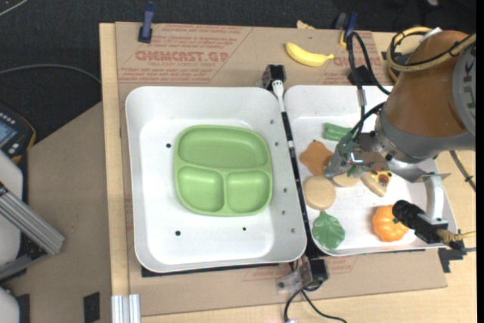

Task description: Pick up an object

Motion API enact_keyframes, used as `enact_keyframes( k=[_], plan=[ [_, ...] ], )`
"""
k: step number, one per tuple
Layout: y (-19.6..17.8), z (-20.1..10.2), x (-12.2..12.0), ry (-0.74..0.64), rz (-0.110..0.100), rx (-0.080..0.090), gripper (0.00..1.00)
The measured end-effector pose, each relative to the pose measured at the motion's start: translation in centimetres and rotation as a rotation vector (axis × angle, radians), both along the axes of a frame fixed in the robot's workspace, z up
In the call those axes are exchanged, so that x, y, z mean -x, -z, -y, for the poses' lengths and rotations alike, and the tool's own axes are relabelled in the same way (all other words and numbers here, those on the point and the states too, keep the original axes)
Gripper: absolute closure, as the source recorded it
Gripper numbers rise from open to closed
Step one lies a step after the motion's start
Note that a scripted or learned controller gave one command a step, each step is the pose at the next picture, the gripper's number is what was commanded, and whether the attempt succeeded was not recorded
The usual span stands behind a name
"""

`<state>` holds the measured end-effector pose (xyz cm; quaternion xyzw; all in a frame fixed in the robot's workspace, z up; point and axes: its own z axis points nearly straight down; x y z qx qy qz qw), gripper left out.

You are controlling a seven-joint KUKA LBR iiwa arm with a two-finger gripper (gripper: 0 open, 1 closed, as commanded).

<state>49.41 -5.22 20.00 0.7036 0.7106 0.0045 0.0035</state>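
The right bin (302,98) holds several toy foods: a brown piece (314,157), a tan round cookie (320,194), a green leaf (329,229), an orange pumpkin-like piece (386,223), a dark green piece (335,131) and a pale slice (376,181). My gripper (349,161) hangs low over the middle of this bin, just right of the brown piece and above the cookie. A small tan piece (347,178) lies right under its fingers. The wrist hides much of the gripper from above.
The left bin (144,163) holds a green divided plate (224,168). A yellow banana (308,54) lies on the cardboard behind the bins. Black cables run along the divider between the bins and by the bench's right side.
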Motion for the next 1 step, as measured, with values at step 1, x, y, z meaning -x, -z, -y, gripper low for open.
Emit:
enact_keyframes(
  k=[1],
  plan=[
    [1.54,-5.83,-10.04,0.001,-0.002,0.001,1.00]
  ],
)
